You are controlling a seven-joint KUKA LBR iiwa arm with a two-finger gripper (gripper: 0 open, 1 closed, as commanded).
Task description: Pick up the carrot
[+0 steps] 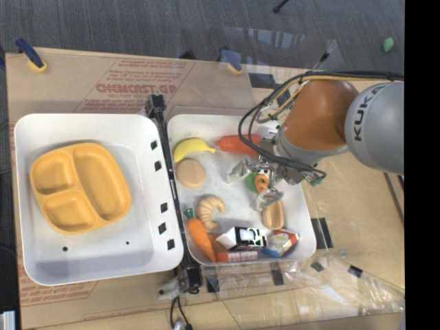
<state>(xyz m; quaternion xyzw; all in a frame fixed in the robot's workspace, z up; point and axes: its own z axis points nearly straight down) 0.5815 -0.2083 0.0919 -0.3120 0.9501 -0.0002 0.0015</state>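
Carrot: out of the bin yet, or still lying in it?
Still in the right bin, lying flat by its front left corner: carrot. The gripper sits further back, apart from it.

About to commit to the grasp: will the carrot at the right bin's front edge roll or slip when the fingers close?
The carrot looks like smooth, rigid toy plastic, so probably light and somewhat slippery. Its tapered round body may roll or squirt out. The croissant and carton crowd it, likely limiting finger room.

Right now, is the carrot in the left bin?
No, the carrot lies in the right bin, near its front left corner beside the croissant.
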